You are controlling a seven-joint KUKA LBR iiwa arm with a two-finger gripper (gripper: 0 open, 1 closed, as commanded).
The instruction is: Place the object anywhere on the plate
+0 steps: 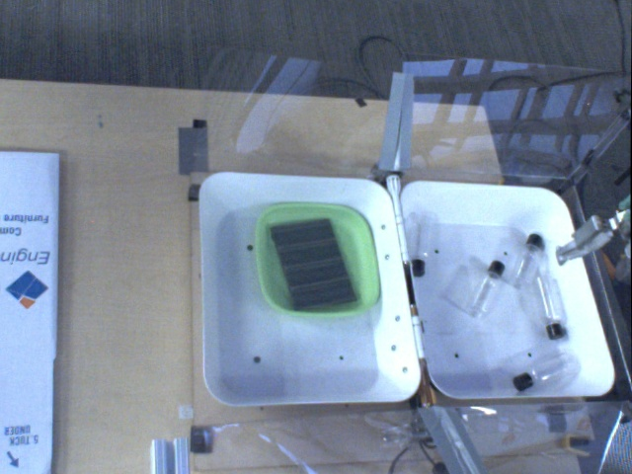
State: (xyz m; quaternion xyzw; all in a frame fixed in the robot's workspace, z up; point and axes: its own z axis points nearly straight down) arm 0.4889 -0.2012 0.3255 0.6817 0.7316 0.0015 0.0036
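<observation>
A dark grey ribbed rectangular block [313, 264] is lying on the square lime-green plate [366, 255] in the left white bin [222, 294]. The metal pincer [592, 237] is hovering at the right bin's edge; I cannot tell its opening.

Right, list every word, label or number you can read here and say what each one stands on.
"Engin", cut off by the view's edge, on the white board lying at the bench's left, beside a blue and orange diamond logo.
"Furniture" on the same board, small.
Other small lines on that board: too blurred to read.
Green plate, bins and vials: no text.
</observation>
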